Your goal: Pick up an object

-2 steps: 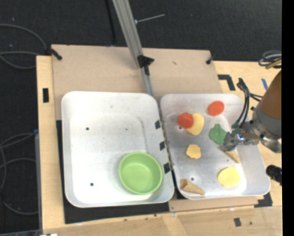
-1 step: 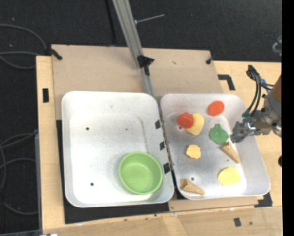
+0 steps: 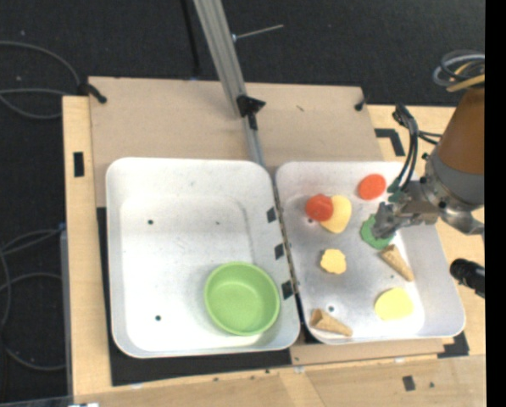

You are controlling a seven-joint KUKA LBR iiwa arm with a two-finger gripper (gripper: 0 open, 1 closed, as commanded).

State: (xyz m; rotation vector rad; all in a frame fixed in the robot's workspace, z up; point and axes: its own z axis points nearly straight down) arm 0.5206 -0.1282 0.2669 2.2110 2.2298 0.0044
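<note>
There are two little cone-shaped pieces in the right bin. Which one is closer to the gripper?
The cone lying just below the gripper, beside the green piece. The other cone lies at the bin's near edge, farther away.

The arm is grey, with a broad orange band above the wrist. Black cables loop along its upper side. Its gripper is a small, boxy grey metal piece.
</note>
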